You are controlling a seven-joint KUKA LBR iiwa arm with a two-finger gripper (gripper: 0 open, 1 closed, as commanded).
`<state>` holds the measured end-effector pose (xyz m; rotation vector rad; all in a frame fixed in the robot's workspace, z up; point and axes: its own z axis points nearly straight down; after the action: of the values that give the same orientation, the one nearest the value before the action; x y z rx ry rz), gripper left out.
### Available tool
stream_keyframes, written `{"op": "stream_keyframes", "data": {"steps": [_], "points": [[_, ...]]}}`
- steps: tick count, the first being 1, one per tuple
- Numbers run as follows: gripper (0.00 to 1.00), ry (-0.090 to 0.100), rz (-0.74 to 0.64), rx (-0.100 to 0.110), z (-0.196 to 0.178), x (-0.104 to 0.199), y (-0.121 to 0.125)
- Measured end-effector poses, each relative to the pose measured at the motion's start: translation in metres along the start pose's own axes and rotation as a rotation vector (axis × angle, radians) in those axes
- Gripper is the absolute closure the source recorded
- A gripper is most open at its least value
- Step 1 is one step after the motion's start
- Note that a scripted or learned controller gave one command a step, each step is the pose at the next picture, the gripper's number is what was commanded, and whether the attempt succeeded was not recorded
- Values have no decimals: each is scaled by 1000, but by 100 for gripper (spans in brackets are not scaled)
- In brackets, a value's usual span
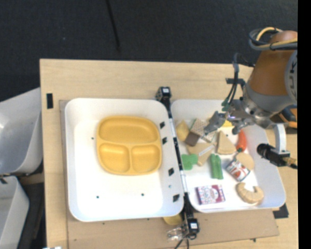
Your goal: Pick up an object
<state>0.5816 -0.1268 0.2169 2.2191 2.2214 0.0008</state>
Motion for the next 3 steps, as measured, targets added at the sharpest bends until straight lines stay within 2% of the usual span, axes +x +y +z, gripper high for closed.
{"op": "stream_keyframes", "data": {"steps": [1, 2, 3], "points": [[0, 3, -8, 1, -37, 83, -46], [0, 9, -19, -14, -168, 214, -92], [100, 0, -7, -1, -170, 204, -90]]}}
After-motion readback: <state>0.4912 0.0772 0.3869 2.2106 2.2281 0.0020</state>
